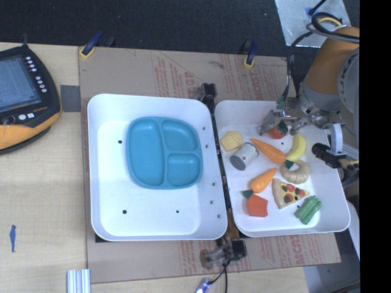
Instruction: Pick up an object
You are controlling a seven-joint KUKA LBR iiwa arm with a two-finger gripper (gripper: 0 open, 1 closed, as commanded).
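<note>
The right bin [342, 224] holds nine toys, two of them carrots [269, 151], beside one blue plate [164, 151], and the gripper [278, 124] straddles a red toy [278, 132], grip unclear.

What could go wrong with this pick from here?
The two-finger gripper sits low over a small red toy near the right white bin's far wall, so it may scrape that wall. The orange toy carrot and yellow toy banana lie close and may get nudged.
</note>
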